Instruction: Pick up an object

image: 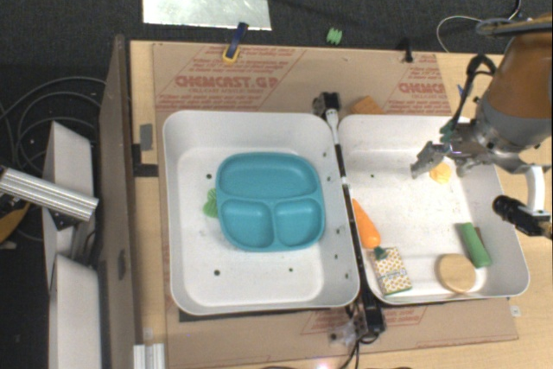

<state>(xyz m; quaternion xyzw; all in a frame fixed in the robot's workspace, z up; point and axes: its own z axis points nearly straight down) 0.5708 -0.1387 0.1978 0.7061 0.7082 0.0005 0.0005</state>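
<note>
In the right bin (406, 143), my gripper (442, 162) hangs over the far right part with its fingers spread open. A small yellow-orange piece (441, 174) lies on the bin floor just below and between the fingertips; it is not lifted. Further forward lie an orange carrot (367, 225) by the left wall, a small patterned box (390, 270), a tan round piece (456, 273) and a green stick (473, 244).
The left bin (190, 272) holds a blue divided plate (270, 200) with a green item (210, 203) peeking from under its left edge. An orange object (366, 105) sits on the board behind the bins. The divider between the bins runs down the middle.
</note>
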